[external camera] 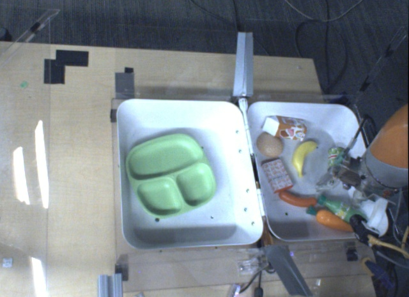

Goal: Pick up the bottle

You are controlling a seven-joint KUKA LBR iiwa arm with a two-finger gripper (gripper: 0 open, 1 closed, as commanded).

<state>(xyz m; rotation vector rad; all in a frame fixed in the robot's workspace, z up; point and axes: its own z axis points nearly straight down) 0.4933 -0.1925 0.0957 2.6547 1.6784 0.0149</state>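
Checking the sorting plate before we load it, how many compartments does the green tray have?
3. The green tray in the left bin has one long compartment across its upper part and two smaller ones below, side by side.

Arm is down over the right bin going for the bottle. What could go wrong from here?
1. The bottle lies low among clutter, close against the carrot and the red sausage, so the gripper may catch a neighbour instead.
2. It sits near the right bin's front wall, which could block a clean descent.
3. The banana lies close to the arm and might be knocked aside.
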